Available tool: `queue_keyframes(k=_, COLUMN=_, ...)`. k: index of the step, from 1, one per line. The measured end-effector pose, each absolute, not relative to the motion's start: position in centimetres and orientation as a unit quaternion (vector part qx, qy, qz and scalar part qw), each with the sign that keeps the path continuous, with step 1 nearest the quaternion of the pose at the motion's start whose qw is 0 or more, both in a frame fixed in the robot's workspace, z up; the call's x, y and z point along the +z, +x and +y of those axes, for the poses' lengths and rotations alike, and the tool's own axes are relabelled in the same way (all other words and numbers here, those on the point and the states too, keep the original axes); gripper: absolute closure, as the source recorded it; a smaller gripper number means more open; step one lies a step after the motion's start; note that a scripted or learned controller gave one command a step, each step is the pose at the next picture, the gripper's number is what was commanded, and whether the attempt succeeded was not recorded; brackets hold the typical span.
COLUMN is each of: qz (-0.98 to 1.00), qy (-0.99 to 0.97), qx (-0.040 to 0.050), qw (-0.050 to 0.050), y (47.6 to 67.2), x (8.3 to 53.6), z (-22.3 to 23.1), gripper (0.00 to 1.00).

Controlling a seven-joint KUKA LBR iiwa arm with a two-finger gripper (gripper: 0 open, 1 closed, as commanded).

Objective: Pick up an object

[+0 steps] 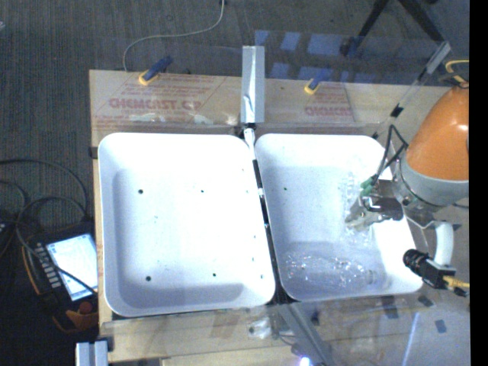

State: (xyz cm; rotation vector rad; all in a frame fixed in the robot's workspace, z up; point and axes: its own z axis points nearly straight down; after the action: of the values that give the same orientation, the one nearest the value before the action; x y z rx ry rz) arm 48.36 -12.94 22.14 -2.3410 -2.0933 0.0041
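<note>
Clear plastic bottle (332, 269), lying near the front of the right bin (305, 166), could be missed or deflected, being transparent; the gripper (364, 213) state cannot be told.

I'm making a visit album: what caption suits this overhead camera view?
Robot arm reaching from the right, its gripper over the right white bin, where a clear plastic bottle lies.
</note>
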Motion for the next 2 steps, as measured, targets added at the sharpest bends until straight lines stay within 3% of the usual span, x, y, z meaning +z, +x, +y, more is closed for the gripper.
queue_keyframes(k=1, qz=-0.667, qy=-0.745, qx=0.0011, qw=0.001, y=48.4, x=22.1, z=-12.9, gripper=0.0)
queue_keyframes(k=2, qz=-0.693, qy=-0.721, qx=0.0013, qw=0.0, y=48.3, x=22.1, z=-18.1, gripper=0.0)
